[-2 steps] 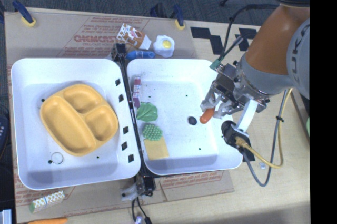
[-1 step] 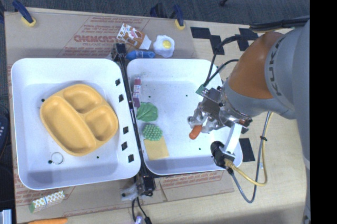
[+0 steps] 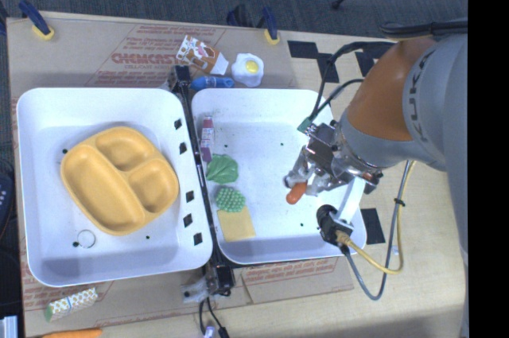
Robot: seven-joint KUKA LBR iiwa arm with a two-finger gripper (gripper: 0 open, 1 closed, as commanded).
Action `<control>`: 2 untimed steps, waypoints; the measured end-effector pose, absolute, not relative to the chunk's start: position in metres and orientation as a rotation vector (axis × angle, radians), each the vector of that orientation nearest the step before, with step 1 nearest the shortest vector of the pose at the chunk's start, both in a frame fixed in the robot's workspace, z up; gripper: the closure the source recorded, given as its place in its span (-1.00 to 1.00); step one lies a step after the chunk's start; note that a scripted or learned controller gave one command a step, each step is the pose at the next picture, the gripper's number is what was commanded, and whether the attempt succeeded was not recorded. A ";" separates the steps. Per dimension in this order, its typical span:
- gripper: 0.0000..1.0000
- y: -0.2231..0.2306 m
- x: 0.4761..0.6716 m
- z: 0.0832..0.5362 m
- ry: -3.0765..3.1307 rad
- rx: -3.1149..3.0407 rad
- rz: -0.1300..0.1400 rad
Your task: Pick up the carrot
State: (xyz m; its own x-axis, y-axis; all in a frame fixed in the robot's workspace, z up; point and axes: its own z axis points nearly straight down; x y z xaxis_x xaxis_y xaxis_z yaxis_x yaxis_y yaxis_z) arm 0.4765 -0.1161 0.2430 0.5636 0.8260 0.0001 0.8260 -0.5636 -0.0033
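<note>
You can see the gripper [image 3: 301,184] at the right side of the right bin [image 3: 262,102], a little below the middle of the frame. The carrot [image 3: 296,194], small and orange, sits between its fingers, so the fingers are clamped on it. Left of it in the same bin lie a green leaf [image 3: 222,168], a green round piece [image 3: 231,200] and a yellow slice [image 3: 236,223]. The left bin [image 3: 40,110] holds a yellow divided plate [image 3: 119,179].

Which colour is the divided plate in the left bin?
Yellow plate, camera view.
</note>
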 end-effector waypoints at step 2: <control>1.00 -0.178 0.476 0.239 -1.243 -2.880 0.005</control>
State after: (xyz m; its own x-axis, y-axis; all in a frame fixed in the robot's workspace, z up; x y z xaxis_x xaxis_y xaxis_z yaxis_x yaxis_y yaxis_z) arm 0.4757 -0.1781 0.2390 0.6859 0.7277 -0.0009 0.7277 -0.6859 -0.0061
